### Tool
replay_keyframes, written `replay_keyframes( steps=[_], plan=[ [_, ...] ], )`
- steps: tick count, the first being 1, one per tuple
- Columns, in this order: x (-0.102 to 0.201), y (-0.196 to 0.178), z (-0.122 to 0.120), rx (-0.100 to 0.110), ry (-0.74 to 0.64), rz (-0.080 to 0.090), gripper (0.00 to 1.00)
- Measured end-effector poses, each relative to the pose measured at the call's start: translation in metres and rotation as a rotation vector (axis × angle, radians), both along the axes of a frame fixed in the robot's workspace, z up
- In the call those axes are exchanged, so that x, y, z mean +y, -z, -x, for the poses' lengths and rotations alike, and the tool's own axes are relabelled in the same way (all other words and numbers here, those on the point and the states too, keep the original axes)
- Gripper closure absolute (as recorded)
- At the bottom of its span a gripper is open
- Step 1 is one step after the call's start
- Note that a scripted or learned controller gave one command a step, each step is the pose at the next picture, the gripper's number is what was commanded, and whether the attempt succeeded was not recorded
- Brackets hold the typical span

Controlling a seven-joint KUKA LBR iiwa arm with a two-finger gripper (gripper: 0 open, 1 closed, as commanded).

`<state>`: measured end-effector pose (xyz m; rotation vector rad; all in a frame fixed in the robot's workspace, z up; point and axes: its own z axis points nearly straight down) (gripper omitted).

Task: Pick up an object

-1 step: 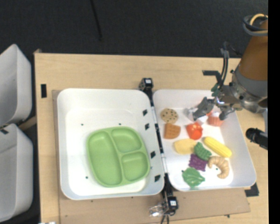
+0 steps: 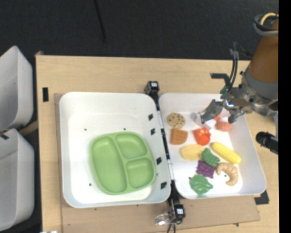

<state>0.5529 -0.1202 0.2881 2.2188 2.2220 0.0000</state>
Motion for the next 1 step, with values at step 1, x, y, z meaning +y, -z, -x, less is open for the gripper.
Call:
replay_keyframes(
  steps=[1],
  plan=[
    [0.0047, 0.0585, -0.0068, 0.006, 0.003, -0.001, 0.00]
  ],
)
